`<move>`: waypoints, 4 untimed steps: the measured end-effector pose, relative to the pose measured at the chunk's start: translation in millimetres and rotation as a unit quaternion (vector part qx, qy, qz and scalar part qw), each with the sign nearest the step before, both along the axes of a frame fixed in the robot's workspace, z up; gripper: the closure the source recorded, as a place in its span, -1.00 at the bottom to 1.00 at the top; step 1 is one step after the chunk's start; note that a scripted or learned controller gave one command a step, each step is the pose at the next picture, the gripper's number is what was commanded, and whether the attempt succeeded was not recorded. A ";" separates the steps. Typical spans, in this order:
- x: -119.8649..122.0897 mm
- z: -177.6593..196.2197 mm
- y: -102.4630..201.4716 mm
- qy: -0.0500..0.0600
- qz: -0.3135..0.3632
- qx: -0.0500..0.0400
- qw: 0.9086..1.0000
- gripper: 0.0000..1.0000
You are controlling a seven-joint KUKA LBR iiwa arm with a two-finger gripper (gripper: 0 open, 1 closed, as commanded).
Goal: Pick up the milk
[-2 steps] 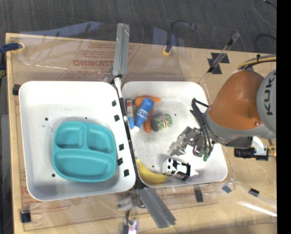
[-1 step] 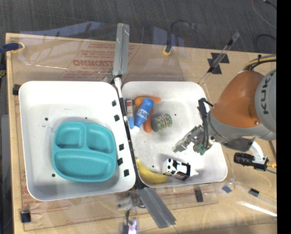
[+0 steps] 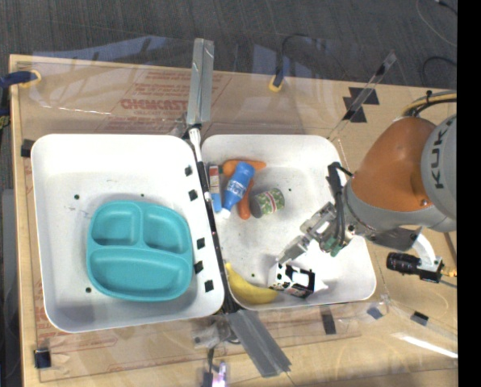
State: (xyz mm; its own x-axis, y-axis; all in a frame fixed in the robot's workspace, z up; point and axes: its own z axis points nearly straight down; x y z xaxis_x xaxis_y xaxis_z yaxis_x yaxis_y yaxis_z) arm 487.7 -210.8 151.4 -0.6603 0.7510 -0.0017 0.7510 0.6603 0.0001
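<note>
Now reach step is judged under way. Milk, small black-and-white carton, is seen at front of right bin, just beside banana. End effector is placed just above it; grip state cannot be told. Next: lowering and closing is needed.

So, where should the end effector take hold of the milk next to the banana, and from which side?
Probably from straight above, closing across the narrower width of the milk. It sits low on the bin floor, with the banana close on one side and the bin wall nearby, so a sideways approach looks crowded.
</note>
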 end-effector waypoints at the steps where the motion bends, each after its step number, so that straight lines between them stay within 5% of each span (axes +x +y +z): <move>1: -10.4 -59.2 20.7 0.001 0.062 0.001 0.998 -1.00; 2: -9.3 -49.0 20.8 0.000 0.064 0.001 0.998 1.00; 3: -9.3 31.4 27.4 -0.001 0.242 -0.001 0.970 1.00; 4: -9.5 31.4 27.2 -0.001 0.242 -0.001 0.970 -1.00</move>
State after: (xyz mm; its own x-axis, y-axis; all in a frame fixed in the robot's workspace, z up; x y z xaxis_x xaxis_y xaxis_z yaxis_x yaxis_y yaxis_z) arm 478.2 -183.6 182.8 -0.9357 0.3527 -0.0032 0.3527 0.9357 -0.0002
